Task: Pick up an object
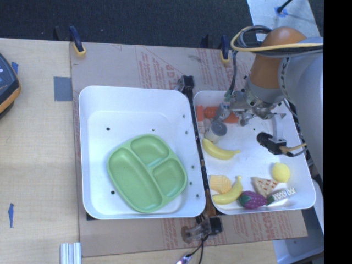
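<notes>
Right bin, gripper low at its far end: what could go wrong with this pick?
The gripper sits near the bin's far wall, beside orange pieces and a grey object, so it may clip the wall or nudge them without grasping. Nothing is visibly between its fingers, so it could lift off with nothing.

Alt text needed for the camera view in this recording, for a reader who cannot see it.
A grey arm reaches from the right, its gripper low over the far end of the right bin, which holds two bananas and other toy food. The left bin holds a green divided plate.
</notes>
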